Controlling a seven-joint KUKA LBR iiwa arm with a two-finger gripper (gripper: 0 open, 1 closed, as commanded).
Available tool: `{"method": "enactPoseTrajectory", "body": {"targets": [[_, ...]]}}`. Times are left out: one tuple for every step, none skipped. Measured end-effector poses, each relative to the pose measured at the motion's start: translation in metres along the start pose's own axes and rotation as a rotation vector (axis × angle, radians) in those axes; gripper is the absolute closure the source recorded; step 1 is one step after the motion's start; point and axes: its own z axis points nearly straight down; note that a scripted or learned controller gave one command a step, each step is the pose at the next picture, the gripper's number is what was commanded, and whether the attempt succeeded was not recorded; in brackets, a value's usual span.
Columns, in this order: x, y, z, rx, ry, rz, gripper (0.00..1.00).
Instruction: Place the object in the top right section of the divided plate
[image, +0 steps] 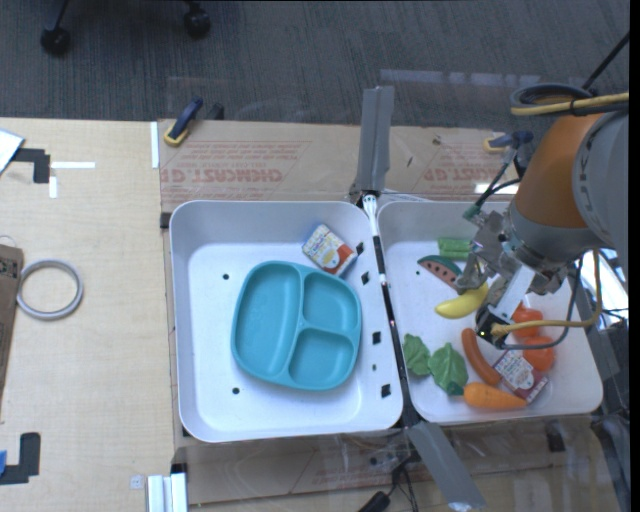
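Note:
A teal divided plate (297, 325) lies in the left bin (200, 400), with one long section on its left and two smaller ones on its right. A small printed packet (327, 247) rests just beyond the plate's far right corner. My gripper (480, 275) hangs over the right bin (580, 395), right above a yellow banana (460, 304) and beside a watermelon slice (437, 268). The arm hides whatever sits directly under it.
The right bin also holds a green piece (453, 246), lettuce leaves (436, 362), a red sausage (478, 358), a carrot (490, 398), a red-orange tomato (533, 338) and a second packet (518, 371). A tape ring (44, 289) lies on the bench at the left.

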Motion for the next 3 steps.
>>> {"method": "enactPoseTrajectory", "body": {"targets": [[0.091, -0.093, 0.0, 0.0, 0.002, 0.123, 1.0], [0.162, -0.213, -0.033, -0.002, 0.001, 0.026, 1.0], [0.121, -0.179, -0.065, -0.003, 0.001, -0.032, 1.0]]}}
